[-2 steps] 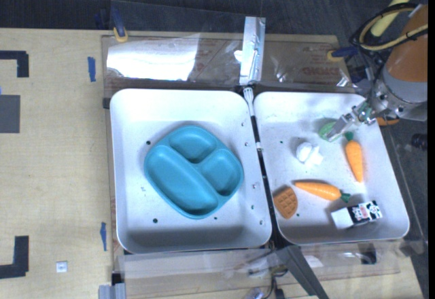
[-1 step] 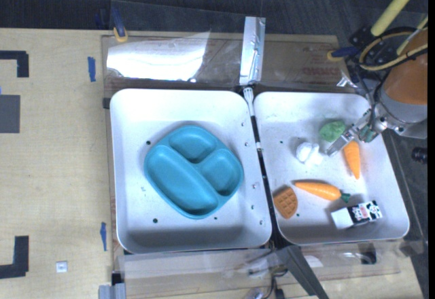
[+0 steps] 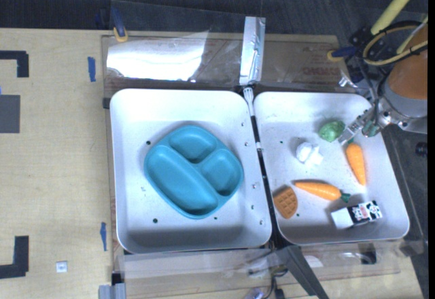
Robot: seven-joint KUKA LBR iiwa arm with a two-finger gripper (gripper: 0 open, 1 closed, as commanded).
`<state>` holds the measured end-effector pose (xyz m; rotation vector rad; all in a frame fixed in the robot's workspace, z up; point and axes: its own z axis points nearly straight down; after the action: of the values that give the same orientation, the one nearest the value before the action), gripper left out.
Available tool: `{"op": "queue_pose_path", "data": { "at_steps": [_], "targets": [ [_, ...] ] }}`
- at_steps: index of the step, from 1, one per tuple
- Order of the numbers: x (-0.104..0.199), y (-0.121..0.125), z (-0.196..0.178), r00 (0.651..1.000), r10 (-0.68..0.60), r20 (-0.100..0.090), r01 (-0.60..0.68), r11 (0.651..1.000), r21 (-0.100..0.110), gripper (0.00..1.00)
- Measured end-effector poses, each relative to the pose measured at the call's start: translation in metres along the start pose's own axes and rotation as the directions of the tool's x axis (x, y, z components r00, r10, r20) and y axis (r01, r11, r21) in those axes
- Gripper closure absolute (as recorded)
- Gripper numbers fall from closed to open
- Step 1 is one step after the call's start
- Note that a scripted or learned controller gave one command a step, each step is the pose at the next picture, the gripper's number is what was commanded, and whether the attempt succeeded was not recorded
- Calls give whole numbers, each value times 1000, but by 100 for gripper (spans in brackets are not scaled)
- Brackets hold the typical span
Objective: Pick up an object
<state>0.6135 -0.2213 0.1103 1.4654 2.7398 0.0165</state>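
Note:
The right bin (image 3: 272,111) holds several small things. A green lump (image 3: 331,131) lies near its back, with a white lump (image 3: 307,152) just in front of it. One orange carrot (image 3: 356,162) lies lengthwise by the right wall. A second carrot (image 3: 318,189) lies crosswise. A brown waffle piece (image 3: 285,202) and a black-and-white carton (image 3: 356,213) sit towards the front. My gripper (image 3: 361,128) hangs at the bin's back right, just right of the green lump and above the upright carrot's top end. Nothing shows in its grasp.
The left bin (image 3: 129,121) holds a blue divided plate (image 3: 194,170). A clear plastic sheet and a metal divider (image 3: 252,49) stand behind the bins. Yellow and black cables (image 3: 391,43) hang around the arm (image 3: 408,83) at the upper right.

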Motion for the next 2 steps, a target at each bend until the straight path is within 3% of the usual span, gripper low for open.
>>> {"op": "queue_pose_path", "data": {
  "at_steps": [1, 2],
  "targets": [
    [58, -73, 20, 989, 147, -18, -147, 989, 24, 100],
    [77, -102, -23, 997, 77, -22, -77, 997, 26, 100]
  ]
}}
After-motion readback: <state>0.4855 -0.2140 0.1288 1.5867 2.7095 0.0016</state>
